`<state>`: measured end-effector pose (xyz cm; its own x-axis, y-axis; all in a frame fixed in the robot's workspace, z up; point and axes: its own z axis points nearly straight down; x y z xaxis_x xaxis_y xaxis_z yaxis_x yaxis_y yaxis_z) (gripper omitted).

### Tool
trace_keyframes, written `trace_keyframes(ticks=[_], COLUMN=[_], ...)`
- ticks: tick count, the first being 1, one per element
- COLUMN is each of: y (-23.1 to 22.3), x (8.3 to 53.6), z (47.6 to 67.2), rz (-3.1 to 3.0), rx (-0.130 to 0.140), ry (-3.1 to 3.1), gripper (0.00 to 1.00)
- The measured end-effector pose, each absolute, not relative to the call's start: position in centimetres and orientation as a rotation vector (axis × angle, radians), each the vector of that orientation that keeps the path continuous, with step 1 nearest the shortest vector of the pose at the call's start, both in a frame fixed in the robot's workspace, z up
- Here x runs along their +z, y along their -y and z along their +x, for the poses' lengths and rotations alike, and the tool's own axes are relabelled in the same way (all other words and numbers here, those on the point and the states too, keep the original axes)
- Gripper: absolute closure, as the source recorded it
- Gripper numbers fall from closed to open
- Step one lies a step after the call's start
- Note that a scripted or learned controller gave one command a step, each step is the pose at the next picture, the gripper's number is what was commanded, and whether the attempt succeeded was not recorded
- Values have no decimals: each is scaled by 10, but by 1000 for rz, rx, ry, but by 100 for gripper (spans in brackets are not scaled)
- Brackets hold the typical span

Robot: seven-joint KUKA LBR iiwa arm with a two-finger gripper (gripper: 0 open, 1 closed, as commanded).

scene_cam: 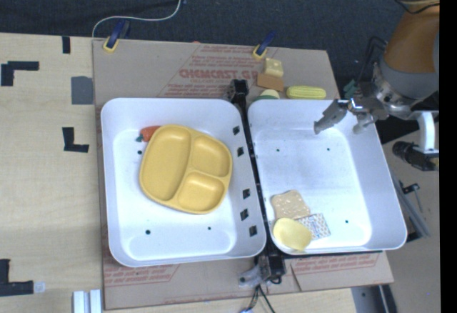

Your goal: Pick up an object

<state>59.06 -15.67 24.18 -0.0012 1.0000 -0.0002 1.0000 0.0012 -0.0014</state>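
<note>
My gripper (341, 119) hangs over the far right part of the right bin (371, 183), its two fingers spread open with nothing between them. At the near left corner of that bin lie a tan cracker-like piece (289, 202), a pale yellow round object (292, 234) and a small patterned packet (315, 224). The left bin (121, 183) holds a yellow divided plate (186, 169), and a small orange object (148, 133) pokes out from under its far left edge.
Behind the bins on the cardboard sit a tan block (271, 74), a toy corn cob (305, 93) and a small green-white item (268, 94). A black divider (246, 161) runs between the bins. The arm's orange band (414, 36) stands at the right.
</note>
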Motion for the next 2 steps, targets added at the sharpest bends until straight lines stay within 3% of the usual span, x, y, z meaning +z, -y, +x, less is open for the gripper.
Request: trace_keyframes(ticks=[1, 2], y=[124, 95], x=[156, 82], z=[545, 535], rz=[-2213, -2222], rx=[10, 2], ry=[2214, 2224], gripper=[0, 0])
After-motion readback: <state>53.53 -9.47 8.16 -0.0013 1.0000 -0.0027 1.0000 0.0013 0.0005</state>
